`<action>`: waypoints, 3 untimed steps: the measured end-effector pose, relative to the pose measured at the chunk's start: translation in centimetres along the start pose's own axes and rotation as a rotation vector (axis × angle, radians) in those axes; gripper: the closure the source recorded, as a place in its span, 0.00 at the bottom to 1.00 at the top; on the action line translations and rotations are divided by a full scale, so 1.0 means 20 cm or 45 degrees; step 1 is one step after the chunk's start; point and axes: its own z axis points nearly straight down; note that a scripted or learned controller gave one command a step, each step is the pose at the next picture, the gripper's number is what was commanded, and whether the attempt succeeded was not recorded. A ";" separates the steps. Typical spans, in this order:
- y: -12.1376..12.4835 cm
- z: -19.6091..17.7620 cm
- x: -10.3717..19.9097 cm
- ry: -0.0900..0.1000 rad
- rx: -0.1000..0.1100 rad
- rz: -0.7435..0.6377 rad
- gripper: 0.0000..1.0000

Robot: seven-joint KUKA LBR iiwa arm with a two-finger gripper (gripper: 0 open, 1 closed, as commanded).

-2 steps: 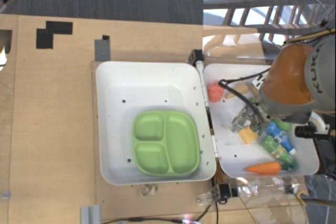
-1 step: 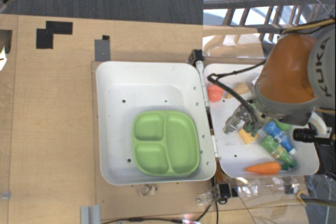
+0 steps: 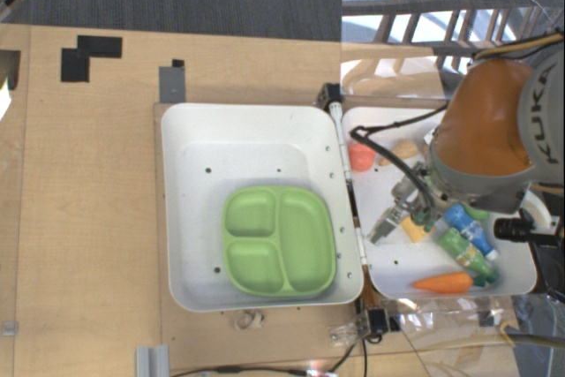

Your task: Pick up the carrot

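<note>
Bins sat side by side on the bench [image 3: 88, 216]. The left bin [image 3: 185, 190] held a green tray [image 3: 281, 240] with three compartments. In the right bin [image 3: 388, 265], the carrot [image 3: 443, 282] lay near the front edge, its tip pointing left, with nothing gripping it. The arm [image 3: 494, 128] reached over that bin from the right. Its gripper [image 3: 390, 223] hung above the bin floor, well apart from the carrot and up-left of it; whether it was spread or closed I could not tell. A yellow piece [image 3: 415, 230] lay just beside the gripper. A blue and green bottle [image 3: 468, 245] lay between the arm and the carrot. A red item [image 3: 362, 157] rested near the bin's left wall.
</note>
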 end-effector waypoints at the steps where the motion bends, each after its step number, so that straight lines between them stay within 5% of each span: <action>1: -0.18 0.30 -0.26 0.004 0.008 0.054 0.00; 2: -0.29 0.48 -0.21 -0.010 -0.006 0.252 0.00; 3: -0.27 0.42 -0.23 -0.021 -0.015 0.241 1.00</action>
